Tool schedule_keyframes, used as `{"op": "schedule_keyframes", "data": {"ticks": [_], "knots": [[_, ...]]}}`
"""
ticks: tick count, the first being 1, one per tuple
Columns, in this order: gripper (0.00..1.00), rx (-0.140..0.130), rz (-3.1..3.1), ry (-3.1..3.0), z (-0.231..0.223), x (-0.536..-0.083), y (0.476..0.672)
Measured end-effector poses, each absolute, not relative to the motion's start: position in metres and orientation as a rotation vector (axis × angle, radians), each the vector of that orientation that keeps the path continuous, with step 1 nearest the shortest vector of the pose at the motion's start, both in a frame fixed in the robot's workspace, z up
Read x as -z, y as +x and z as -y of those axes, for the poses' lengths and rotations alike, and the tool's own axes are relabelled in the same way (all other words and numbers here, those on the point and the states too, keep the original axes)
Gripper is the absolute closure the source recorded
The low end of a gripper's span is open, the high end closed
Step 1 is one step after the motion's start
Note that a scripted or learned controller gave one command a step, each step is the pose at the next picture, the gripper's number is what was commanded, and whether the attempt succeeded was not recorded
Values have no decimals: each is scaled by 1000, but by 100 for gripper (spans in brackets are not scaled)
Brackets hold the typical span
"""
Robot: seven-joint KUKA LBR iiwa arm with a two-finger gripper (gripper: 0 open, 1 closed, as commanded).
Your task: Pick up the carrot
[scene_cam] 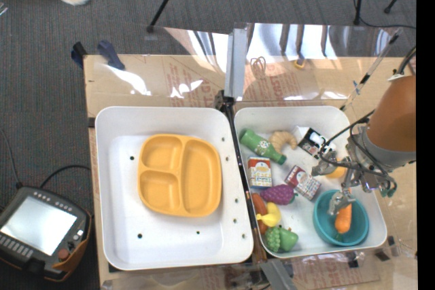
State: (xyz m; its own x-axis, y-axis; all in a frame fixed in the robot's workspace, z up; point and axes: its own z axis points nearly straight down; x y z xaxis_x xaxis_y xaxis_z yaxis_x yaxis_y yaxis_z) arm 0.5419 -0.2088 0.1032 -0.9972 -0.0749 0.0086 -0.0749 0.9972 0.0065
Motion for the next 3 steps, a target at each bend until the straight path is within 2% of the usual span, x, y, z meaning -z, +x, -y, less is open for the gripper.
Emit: {"op": "schedule_keyframes", "data": {"ticks": [1, 2, 3], "knots": [[0, -7, 3143, 311, 211, -94, 504], [100, -12, 3172, 328, 206, -108, 514], [100, -5, 3113, 492, 211, -236, 502]]}}
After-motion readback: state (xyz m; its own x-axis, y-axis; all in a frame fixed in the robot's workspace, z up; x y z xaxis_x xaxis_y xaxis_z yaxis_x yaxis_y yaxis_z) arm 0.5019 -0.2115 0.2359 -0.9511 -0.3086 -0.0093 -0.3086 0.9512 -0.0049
